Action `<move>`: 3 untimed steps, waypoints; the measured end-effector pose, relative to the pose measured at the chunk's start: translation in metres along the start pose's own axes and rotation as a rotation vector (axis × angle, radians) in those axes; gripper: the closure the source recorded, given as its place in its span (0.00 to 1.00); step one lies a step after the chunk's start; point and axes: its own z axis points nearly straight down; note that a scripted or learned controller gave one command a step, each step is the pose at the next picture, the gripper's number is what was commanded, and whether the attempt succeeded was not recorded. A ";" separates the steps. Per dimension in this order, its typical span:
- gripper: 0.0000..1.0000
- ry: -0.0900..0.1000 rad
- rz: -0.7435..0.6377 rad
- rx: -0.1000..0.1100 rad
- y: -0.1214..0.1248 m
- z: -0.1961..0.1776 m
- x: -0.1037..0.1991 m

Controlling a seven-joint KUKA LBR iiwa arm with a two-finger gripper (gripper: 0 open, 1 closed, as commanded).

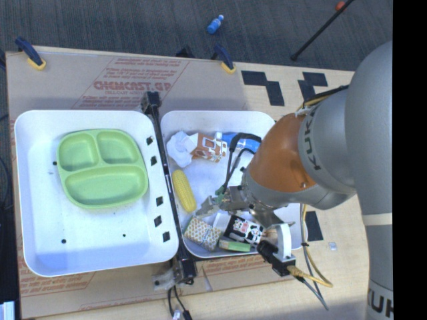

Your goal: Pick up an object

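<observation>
Over the right-hand shallow white bin [267,121] hangs the grey arm with its orange band [283,162], tool [230,209] low; its grip I cannot tell. Just left lies a yellow corn cob [183,189]: descend squarely, clear of clutter.

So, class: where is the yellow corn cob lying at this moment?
The corn cob lies in the right bin, close to its left wall, below the crumpled white tissue and above the patterned block.
</observation>
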 end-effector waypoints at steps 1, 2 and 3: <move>0.00 -0.001 0.003 -0.001 0.063 0.020 -0.009; 0.00 -0.002 0.002 -0.003 0.135 0.019 -0.052; 0.00 -0.001 0.000 -0.001 0.068 -0.001 0.012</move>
